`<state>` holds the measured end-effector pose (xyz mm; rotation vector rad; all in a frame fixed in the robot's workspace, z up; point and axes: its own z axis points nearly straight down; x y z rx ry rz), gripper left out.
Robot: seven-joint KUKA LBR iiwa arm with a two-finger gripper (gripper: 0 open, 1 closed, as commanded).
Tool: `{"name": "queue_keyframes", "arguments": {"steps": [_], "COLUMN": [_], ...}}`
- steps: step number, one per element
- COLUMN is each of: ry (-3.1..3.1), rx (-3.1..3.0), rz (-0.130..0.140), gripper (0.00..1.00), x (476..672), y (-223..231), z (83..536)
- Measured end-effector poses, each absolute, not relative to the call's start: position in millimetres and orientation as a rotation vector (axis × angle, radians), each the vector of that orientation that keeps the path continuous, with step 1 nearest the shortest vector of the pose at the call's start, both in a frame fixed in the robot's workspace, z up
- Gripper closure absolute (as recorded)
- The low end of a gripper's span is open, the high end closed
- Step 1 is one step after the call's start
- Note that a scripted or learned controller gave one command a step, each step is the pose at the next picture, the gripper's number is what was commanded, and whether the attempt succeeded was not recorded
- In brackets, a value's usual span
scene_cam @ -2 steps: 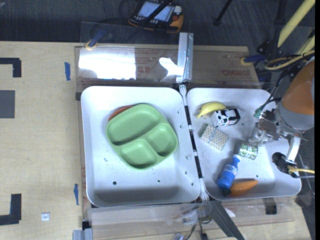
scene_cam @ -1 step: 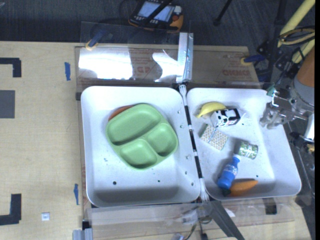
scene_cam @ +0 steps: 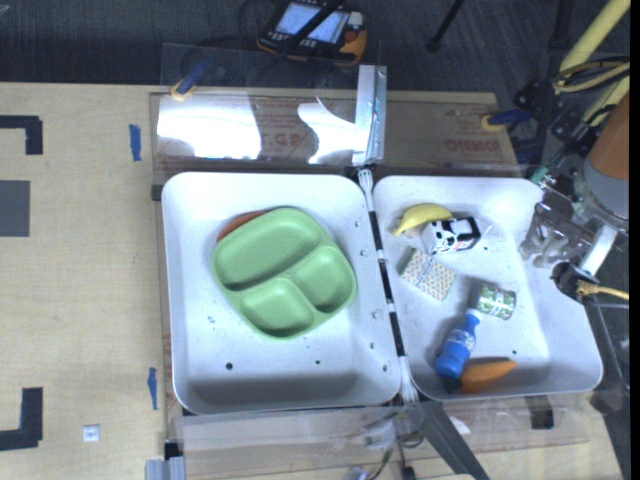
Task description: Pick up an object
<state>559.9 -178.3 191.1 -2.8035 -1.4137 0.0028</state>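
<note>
The gripper (scene_cam: 556, 240) is hovering over the right bin's (scene_cam: 580, 368) right rim; whether its jaws are parted cannot be told. Lying inside are a banana (scene_cam: 420, 217), blue bottle (scene_cam: 457, 345), carrot (scene_cam: 486, 372), small can (scene_cam: 495, 301) and patterned card (scene_cam: 429, 275).

Floor: dark grey carpet (scene_cam: 120, 18) | Bench: pale wood (scene_cam: 70, 298), blue tape marks (scene_cam: 135, 141) | Light: glare on clear panel (scene_cam: 230, 128)

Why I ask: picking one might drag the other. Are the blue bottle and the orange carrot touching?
Touching. The camera view shows the blue bottle's lower end lying against the orange carrot, with no bin floor visible between them.
</note>
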Motion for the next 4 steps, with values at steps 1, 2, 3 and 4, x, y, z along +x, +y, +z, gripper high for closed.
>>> {"name": "queue_keyframes", "arguments": {"steps": [1,2,3,4], "ry": [-1.417,-1.453,-1.343,-1.362], "rx": [-2.803,-2.782,-2.839,-2.831], "rz": [0.003,0.003,0.002,0.000], "gripper": [1.00,1.00,1.00,1.00], "x": [560.7,574.7,551.8,544.6], "y": [-178,-173,-156,-136], "z": [201,108,200,116]}}
